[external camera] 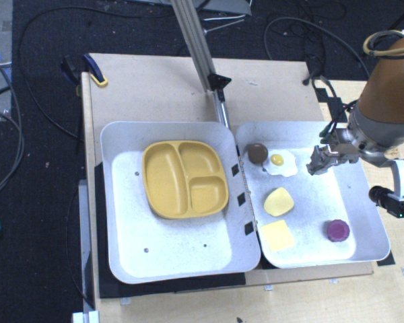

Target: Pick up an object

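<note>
Fried egg [281,162], right bin [363,200]: gripper [316,165] just right of it; finger state indiscernible; I'd centre before descending.

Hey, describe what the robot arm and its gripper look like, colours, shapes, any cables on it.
The arm is a thick rounded body, orange-brown on top with a grey metallic section below near the wrist. A black cable runs along its left side. The gripper is small, dark grey and angular, far slimmer than the arm. A black fitting sticks out low on the arm's right side.

Bare floor of right bin [316,204] between fried egg [281,162], purple piece [337,231]
</note>
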{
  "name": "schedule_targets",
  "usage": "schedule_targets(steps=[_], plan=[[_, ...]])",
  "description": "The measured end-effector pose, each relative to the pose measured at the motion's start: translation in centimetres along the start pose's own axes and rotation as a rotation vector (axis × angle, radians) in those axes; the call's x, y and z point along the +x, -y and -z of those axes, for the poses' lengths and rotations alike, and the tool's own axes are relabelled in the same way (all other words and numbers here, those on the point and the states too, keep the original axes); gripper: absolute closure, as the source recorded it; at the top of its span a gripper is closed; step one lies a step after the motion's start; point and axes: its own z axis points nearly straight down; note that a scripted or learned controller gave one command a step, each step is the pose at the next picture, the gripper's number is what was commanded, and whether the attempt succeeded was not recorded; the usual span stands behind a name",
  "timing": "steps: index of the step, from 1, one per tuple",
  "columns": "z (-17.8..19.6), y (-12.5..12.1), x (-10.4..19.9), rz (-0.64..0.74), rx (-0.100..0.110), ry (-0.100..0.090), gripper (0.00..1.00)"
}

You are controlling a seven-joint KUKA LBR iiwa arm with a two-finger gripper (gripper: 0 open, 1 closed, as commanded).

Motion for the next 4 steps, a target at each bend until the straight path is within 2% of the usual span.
schedule_targets(steps=[1,2,4], plan=[[-0.3,0.4,6.3,0.006,0.005,-0.003,1.0],[0.8,0.0,12.0,0.007,0.002,-0.003,1.0],[-1.0,-0.6,21.5,0.006,0.005,-0.002,1.0]])
